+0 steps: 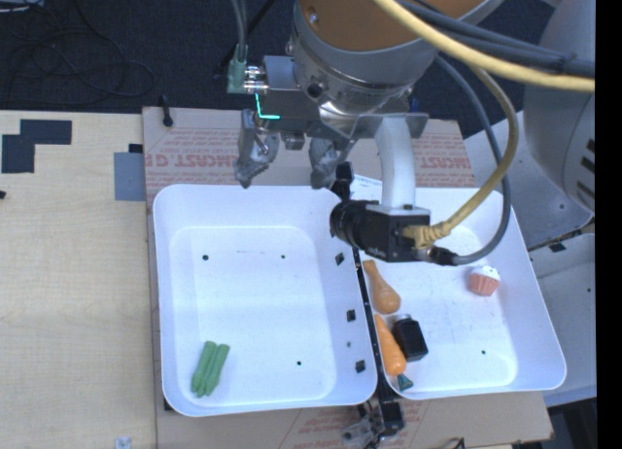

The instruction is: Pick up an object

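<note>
Green bean-like piece (pixel 210 368) lying alone in the left bin (pixel 175 243), near its front left corner, tilted slightly off upright. Well apart from everything else. In the right bin (pixel 530 340), along its left wall: an orange carrot-shaped piece (pixel 382 288), a second orange piece (pixel 390 345) just in front of it, and a small black block (pixel 409 337) touching or just beside that second piece. Farther right, on its own, a small pink-orange cupcake-like item (pixel 483 281) with a white top.

Claw (pixel 290 160) hanging above the back rim of the left bin, fingers spread apart with bare gap between them, nothing gripped. Two grey fingers (pixel 255 157) pointing down toward the rim. Above them the broad orange band (pixel 389 0) and grey body of the arm, with a small green board (pixel 238 75) at the left of the wrist. Black box-shaped unit (pixel 381 229) on a white stalk sitting over the divide between the bins, a yellow cable (pixel 476 199) looping from it up and around the arm.

Both bins resting on a sheet of brown cardboard (pixel 204 151) printed with red lettering. To the left, pale wood-grain surface (pixel 68 292) carrying dark grey rectangular patches (pixel 39 141). Behind that, dark floor or carpet (pixel 117 39) strewn with loose black cables. Grey flooring at far right.
</note>
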`<state>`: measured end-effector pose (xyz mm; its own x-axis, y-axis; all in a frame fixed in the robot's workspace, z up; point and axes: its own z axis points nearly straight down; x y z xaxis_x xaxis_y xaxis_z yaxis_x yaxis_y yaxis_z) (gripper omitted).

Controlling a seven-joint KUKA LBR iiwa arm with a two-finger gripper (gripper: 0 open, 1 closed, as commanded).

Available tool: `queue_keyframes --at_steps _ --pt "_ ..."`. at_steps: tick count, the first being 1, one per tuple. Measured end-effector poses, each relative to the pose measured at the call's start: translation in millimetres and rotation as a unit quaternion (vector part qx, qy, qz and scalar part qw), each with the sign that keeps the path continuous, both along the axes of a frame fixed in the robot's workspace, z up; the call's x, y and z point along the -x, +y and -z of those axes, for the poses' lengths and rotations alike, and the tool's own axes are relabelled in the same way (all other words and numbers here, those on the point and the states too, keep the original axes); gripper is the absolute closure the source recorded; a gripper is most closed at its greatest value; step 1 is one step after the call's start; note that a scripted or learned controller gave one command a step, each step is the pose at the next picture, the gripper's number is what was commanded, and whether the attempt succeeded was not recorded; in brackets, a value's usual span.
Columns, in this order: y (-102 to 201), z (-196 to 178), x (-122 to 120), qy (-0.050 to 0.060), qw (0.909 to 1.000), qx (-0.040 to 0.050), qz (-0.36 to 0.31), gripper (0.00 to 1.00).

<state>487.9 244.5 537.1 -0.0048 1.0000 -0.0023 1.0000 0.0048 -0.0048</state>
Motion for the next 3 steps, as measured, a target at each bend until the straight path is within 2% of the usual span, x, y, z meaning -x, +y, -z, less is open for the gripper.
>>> queue_keyframes --at_steps 2,3 --pt "-2 2 -156 -0.001 1.0 0.0004 0.004 0.0" --pt "-1 -9 -154 0.002 1.0 0.0008 0.002 1.0"
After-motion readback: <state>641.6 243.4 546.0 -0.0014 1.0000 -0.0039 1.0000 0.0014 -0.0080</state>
